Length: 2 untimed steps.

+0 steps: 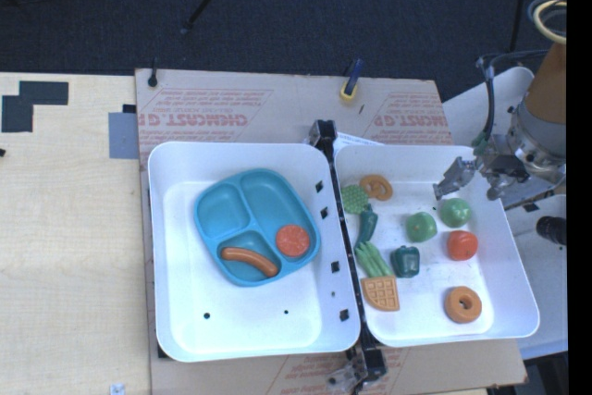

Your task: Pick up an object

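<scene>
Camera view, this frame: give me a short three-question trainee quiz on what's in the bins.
1. True or false: the blue divided plate lies in the left bin.
2. Which item lies in the plate beside the sausage? A) waffle B) red round slice C) green pepper
3. Fill in: the gripper hangs over the ___ bin, near the upper green ball.

Key: 1 true. 2 B, the red round slice. 3 right; the right bin also holds the waffle and donut.

The arm (553, 97) is grey metal with an orange band above the wrist — dark cables loop around it, and its claw (476, 178) has grey metal fingers.
</scene>
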{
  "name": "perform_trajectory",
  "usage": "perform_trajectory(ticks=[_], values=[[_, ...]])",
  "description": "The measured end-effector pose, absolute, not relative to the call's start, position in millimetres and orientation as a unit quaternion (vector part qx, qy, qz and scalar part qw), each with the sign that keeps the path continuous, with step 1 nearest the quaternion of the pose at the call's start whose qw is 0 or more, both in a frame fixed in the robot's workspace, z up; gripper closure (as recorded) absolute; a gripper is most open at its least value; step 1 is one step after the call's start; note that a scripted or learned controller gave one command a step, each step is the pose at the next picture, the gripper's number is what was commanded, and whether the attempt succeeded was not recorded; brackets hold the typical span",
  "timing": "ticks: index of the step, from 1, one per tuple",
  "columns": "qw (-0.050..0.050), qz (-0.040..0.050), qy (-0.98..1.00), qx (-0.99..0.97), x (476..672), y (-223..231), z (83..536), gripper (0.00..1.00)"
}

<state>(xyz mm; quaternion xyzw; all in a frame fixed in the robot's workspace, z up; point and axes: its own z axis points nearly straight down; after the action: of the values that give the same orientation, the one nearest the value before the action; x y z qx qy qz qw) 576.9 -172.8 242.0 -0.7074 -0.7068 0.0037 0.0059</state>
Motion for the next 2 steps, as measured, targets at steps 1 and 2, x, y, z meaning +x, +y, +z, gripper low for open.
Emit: perform_trajectory(ticks=[1,2], values=[[0.001,0.0006,-0.707,-0.707,579.1,-173.0,248.0,0.0],[0.004,0.0022,-0.707,-0.707,568.7,-174.5,196.5,0.0]])
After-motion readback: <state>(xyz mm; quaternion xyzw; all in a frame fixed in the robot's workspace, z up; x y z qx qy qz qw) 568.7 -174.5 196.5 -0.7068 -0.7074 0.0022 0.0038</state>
